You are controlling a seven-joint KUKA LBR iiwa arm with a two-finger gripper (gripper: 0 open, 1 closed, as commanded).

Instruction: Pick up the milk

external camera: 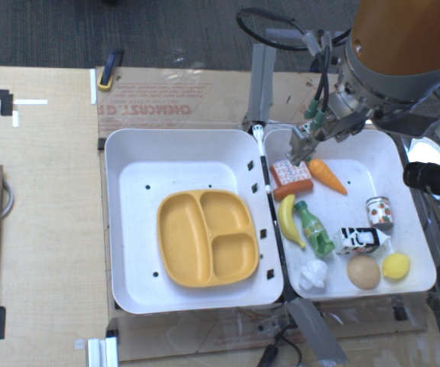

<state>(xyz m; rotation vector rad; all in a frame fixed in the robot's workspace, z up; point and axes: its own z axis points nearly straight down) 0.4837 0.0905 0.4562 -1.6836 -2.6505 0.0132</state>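
Milk carton [356,239], black and white, lies on its side toward the near right of the right bin [403,163], between a green bottle [314,228] on its left and a small can [379,212] just beyond it, with a brown ball [363,271] and a lemon [396,266] nearer. The hand [302,150] hangs over the bin's far left, above a red-checked box [291,176] beside a carrot [327,175]; whether it grips anything cannot be told.

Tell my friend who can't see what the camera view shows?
The robot's gripper hangs over the right bin, far from the milk carton lying among toy food. The left bin holds a yellow divided plate.
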